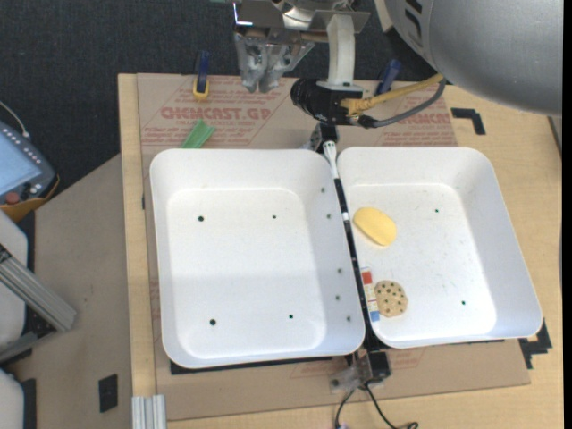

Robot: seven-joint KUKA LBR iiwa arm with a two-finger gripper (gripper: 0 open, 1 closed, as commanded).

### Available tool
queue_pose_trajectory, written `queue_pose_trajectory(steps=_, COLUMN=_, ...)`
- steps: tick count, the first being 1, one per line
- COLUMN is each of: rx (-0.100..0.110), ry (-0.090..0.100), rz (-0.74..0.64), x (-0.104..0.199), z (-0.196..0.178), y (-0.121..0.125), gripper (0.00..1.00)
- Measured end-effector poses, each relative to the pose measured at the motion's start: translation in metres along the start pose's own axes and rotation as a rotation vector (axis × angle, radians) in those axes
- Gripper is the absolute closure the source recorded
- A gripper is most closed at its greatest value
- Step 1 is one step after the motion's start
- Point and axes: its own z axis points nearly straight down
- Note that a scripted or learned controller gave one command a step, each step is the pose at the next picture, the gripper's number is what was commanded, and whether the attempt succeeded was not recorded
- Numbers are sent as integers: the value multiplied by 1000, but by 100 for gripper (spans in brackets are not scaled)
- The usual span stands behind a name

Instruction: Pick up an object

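Observation:
A yellow oval object [375, 226] lies in the right bin [500, 239], near its left wall. A round cookie [390, 298] with dark chips rests closer to the front, next to a small red and white item [367, 284] at the divider. My gripper [265, 71] hangs high above the far edge of the left bin [179, 266], well away from all objects. Its fingers point down with nothing between them and stand close together.
A green strip [198, 134] and a blue-yellow clamp [202, 79] sit on the brown board behind the left bin. A second blue clamp [388, 74] and a cable [402, 105] are behind the right bin. A metal rail [36, 289] lies at left.

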Motion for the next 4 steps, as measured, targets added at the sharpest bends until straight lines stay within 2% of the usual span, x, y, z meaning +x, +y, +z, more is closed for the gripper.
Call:
queue_pose_trajectory(steps=1, rx=1, ry=3, rz=-5, x=1, z=-88, y=-53, gripper=100)
queue_pose_trajectory(steps=2, rx=13, ry=-3, rz=-2, x=-8, z=-92, y=-71, gripper=100)
queue_pose_trajectory(steps=3, rx=15, ry=-3, rz=-2, x=-4, z=-91, y=-81, gripper=100)
queue_pose_trajectory(steps=4, rx=24, ry=-8, rz=0, x=0, z=3, y=-57, gripper=100)
